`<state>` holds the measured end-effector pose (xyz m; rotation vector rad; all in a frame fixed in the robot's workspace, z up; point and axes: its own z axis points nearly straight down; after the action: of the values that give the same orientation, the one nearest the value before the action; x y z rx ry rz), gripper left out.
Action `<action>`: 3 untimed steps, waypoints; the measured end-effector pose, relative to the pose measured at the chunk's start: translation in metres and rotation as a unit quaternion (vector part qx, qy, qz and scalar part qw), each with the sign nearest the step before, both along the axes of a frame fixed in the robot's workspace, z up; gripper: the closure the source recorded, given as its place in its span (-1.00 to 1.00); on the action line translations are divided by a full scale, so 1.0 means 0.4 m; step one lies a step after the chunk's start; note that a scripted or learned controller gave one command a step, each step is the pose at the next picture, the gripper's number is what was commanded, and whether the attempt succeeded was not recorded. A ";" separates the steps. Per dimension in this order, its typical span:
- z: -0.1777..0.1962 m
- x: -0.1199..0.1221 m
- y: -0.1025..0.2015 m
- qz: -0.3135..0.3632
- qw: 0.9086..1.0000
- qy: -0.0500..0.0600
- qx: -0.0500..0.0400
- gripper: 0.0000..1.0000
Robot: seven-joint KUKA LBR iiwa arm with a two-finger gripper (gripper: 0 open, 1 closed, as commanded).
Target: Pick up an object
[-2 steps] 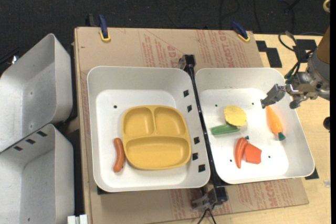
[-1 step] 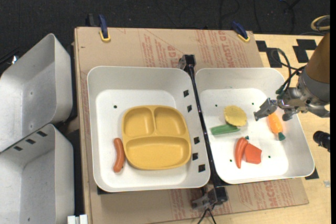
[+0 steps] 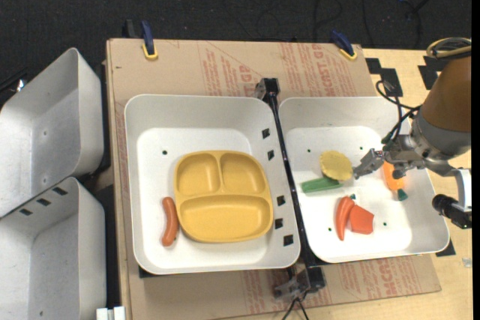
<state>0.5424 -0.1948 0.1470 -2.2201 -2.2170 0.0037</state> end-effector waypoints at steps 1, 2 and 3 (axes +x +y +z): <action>0.033 0.003 0.000 0.000 1.000 -0.003 -0.001 1.00; 0.186 0.012 0.015 0.003 1.000 -0.006 -0.002 1.00; 0.302 0.004 0.029 0.002 1.000 -0.006 -0.002 1.00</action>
<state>0.5439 -0.1833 0.2677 -2.2222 -2.2302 -0.0045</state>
